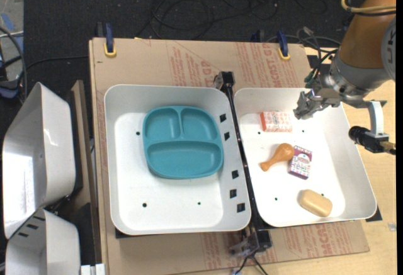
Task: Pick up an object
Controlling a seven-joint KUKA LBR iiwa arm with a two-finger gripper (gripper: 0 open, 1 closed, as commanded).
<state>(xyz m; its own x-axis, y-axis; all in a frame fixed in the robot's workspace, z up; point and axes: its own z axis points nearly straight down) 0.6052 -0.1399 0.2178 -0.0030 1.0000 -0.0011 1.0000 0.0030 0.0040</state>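
Nearest the camera, in the right bin (pixel 352 160), a tan bread-like loaf (pixel 315 202) lies close to the front wall, rounded and oblong, its long axis running from upper left to lower right. Just behind it sits a small purple-and-white carton (pixel 300 162), roughly upright in the view with its long side running front to back and slightly tilted. Touching or just beside the carton's left edge is an orange drumstick-shaped toy (pixel 278 157); its thick end lies toward the carton and its narrow end points to the lower left, toward the divider between the bins. Farther back in the same bin lies a small pink-and-white packet (pixel 276 121), rectangular, its long axis running left to right and nearly parallel to the rear wall.

The left bin (pixel 123 160) holds a teal divided plate (pixel 182 141) with three compartments, two small ones at the back and one large one at the front. It sits a little rearward of the bin's centre.

The gripper (pixel 305 107) hangs over the rear part of the right bin, just right of the pink-and-white packet and apart from it. Nothing shows between its fingers; whether they are spread or closed cannot be told from this view. The grey arm with its orange band (pixel 368 28) enters from the right, above the bin's rear right corner.

Both bins rest on a cardboard-covered bench (pixel 189 63).
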